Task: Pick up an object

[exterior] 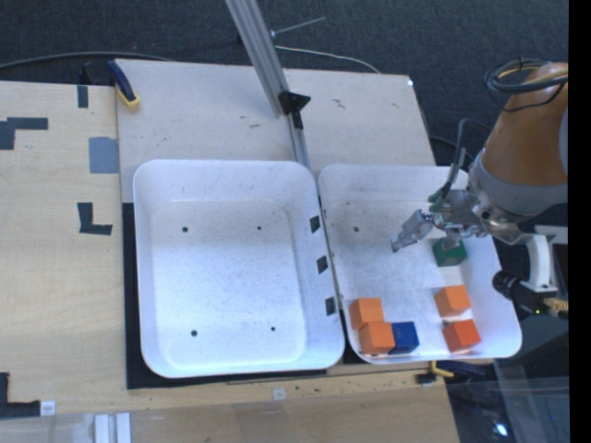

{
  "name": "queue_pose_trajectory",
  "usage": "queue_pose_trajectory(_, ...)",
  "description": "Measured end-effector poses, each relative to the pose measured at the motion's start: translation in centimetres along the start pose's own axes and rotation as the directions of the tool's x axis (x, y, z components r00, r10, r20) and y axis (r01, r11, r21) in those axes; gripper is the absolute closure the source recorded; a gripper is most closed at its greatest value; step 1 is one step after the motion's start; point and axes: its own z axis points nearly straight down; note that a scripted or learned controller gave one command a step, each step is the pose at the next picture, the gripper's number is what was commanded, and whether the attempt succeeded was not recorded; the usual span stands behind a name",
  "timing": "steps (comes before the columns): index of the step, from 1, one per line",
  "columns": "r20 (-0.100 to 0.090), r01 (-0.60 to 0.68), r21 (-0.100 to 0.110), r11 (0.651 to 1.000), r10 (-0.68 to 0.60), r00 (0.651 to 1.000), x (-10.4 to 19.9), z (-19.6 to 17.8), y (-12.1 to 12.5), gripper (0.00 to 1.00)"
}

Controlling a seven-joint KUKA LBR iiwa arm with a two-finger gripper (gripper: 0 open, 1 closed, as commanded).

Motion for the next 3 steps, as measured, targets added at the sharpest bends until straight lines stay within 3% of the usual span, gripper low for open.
queue_pose_trajectory(1,-0.002,0.006,-0.013,1.0,-0.006,1.0,-8.3,12.5,4.0,0.0)
queue_pose_trajectory(2,0.001,0.001,-0.003,1.0,-0.001,1.0,-9.6,15.0,9.6,0.0)
queue_pose_trajectory(3,0.001,0.001,0.0,1.0,-0.001,1.0,-9.6,13.9,9.4,1.0)
